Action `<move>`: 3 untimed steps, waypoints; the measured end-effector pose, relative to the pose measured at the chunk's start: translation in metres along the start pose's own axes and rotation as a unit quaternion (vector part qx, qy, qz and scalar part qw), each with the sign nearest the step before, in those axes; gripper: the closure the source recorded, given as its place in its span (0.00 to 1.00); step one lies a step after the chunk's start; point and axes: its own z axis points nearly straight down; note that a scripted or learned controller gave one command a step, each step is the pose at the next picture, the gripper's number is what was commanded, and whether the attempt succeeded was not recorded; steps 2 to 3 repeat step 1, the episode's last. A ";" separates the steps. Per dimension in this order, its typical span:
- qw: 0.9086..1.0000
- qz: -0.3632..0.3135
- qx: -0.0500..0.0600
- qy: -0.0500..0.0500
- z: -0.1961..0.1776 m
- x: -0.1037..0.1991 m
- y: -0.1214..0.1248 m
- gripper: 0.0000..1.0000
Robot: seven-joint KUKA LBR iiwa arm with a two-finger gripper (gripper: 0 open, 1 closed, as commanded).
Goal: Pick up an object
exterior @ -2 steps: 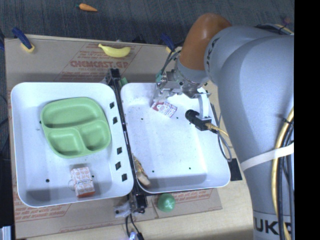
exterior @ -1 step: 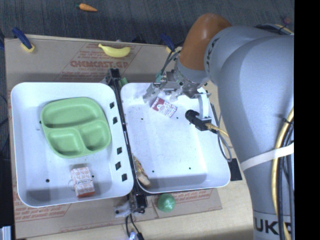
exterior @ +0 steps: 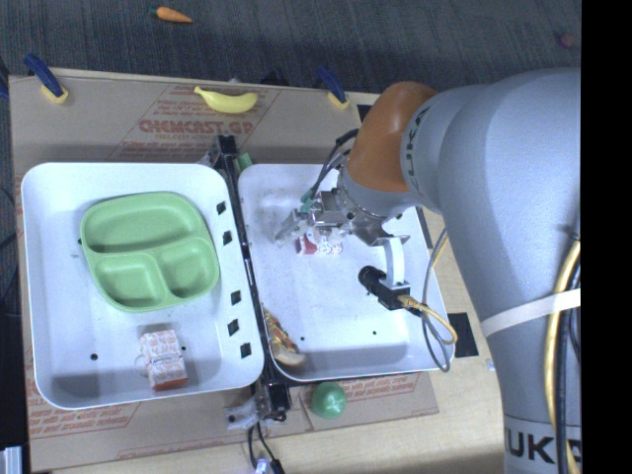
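My gripper [exterior: 316, 221] is low in the upper middle of the right bin [exterior: 336, 349], under the orange-banded wrist [exterior: 387, 151]. A small red and white object [exterior: 320, 245] lies directly beneath the gripper, partly covered by it; whether they touch I cannot tell. A brown and white item [exterior: 281, 342] rests in that bin's near left corner. In the left bin [exterior: 44, 294] a green divided tray [exterior: 148, 250] lies flat, with a small orange and white carton [exterior: 161, 356] below it.
A green ball [exterior: 328, 399] sits on the cardboard just outside the right bin's front edge. A yellow banana [exterior: 227, 98] lies on the cardboard behind the bins. The black divider clips [exterior: 237, 265] run between the bins. The arm's bulk covers the bench's right side.
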 end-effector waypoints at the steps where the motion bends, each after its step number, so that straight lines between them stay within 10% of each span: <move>1: 1.000 0.000 -0.001 -0.001 -0.012 -0.001 0.001 1.00; 3: 1.000 0.000 -0.001 -0.001 -0.012 -0.001 0.001 1.00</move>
